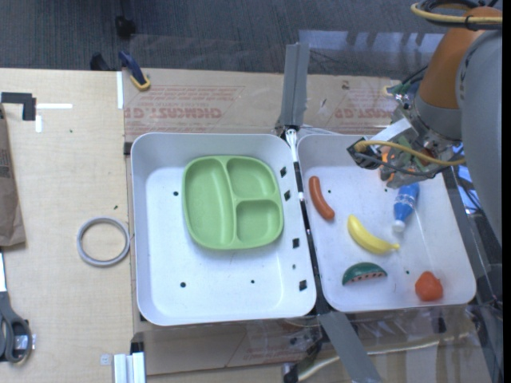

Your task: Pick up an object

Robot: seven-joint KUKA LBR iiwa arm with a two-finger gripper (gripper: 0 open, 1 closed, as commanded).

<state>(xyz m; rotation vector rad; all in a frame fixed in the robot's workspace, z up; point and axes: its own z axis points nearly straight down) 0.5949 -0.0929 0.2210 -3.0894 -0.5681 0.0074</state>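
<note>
Wooden worktop [64, 182] spreads under everything, with brown cardboard beneath the two white bins. Next in size, the left bin [160, 286] holds a green divided plate [233, 202] lying flat toward its far side. Beside it and touching along a shared edge, the right bin [447, 238] carries the small things that could be picked. Over its far right corner hangs the grey arm [479, 70] with its orange band, reaching in from the right, and the gripper [391, 156] sits low over the bin's far part amid a tangle of wires; whether the jaws are parted or clenched I cannot tell, and nothing can be seen between them. Just near of the gripper lies a small bottle with a blue label [405, 205], tilted, its cap pointing toward the near side. A yellow banana [370, 237] rests near the bin's middle, just left of the bottle's cap. A red sausage [321, 197] lies at the left side of this bin. A watermelon slice [364, 274] sits near of the banana, and an orange-red fruit [429, 286] lies in the near right corner. Out on the worktop, left of the bins, lies a grey ring [104, 240].
</note>
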